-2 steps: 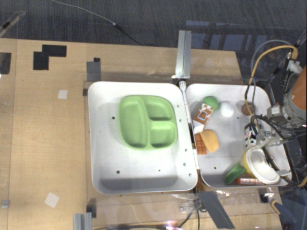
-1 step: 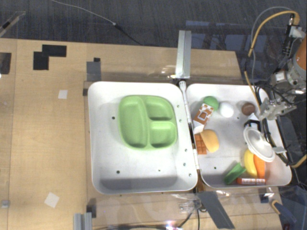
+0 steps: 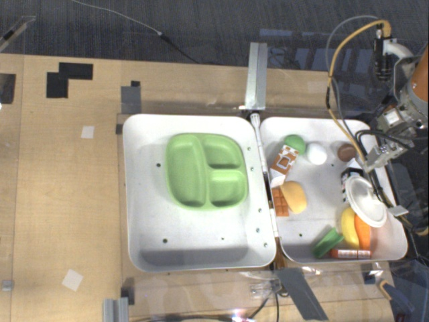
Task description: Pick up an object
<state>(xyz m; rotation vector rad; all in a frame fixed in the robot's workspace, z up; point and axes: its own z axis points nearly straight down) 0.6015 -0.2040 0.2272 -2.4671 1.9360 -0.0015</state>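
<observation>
My claw (image 3: 383,154) over right bin's (image 3: 305,247) far right edge | grip state: cannot tell | green tray (image 3: 205,170) in left bin (image 3: 144,233)

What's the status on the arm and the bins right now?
Gripper over right bin, grip unclear. Round yellow food item untouched. White bowl nearby.

Place: a robot lab, not a home.
Bench: a flat wooden top (image 3: 60,200) with black tape marks (image 3: 67,77) stuck on it.
Bins: two white bins (image 3: 144,200) held side by side by metal brackets (image 3: 255,72).
Robot: a grey arm (image 3: 402,106) with loose cables (image 3: 345,52) looping over it.
Toys: pretend plastic food (image 3: 293,196) and a green divided plate (image 3: 204,170).
Floor: dark grey carpet (image 3: 167,12).
</observation>
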